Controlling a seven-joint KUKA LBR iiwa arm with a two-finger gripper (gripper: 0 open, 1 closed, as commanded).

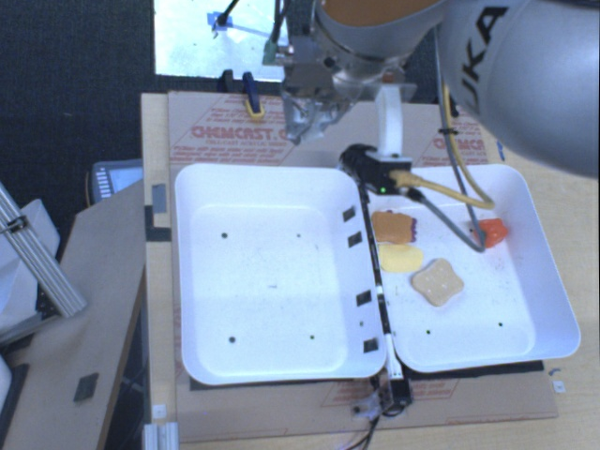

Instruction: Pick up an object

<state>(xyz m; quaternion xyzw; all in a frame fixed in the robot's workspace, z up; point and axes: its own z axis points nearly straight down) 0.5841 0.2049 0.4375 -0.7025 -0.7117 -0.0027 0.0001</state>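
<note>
Grey arm fills the upper right of the frame. Its gripper hangs at top centre; grip state unclear. 4 objects lie in the right bin.

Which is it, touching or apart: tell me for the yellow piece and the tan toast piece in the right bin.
Apart. The camera view shows a thin strip of white bin floor between the yellow piece and the tan toast piece, which lies just lower right of it.
</note>
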